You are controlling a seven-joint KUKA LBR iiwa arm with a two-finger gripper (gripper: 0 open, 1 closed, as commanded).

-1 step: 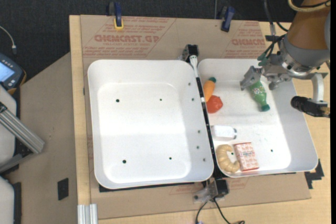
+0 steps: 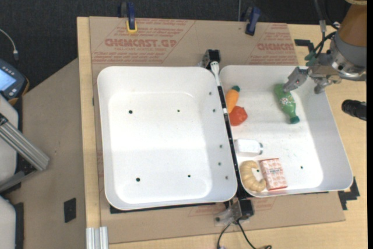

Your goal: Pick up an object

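My gripper (image 2: 308, 83) hangs open over the far right part of the right bin (image 2: 326, 143), with nothing between its fingers. A green bottle (image 2: 287, 102) lies just left of and below its left finger (image 2: 295, 79). An orange carrot (image 2: 232, 97) and a red piece (image 2: 238, 116) rest near the bin's left wall. Farther forward lie a small white item (image 2: 247, 147), a tan croissant-like piece (image 2: 250, 175) and a pink and red box (image 2: 273, 175).
The left bin (image 2: 157, 137) sits beside the right one on a brown board. Blue clamps (image 2: 129, 14) (image 2: 252, 19) hold the board's far edge. A black clip (image 2: 211, 58) joins the bins at the back.
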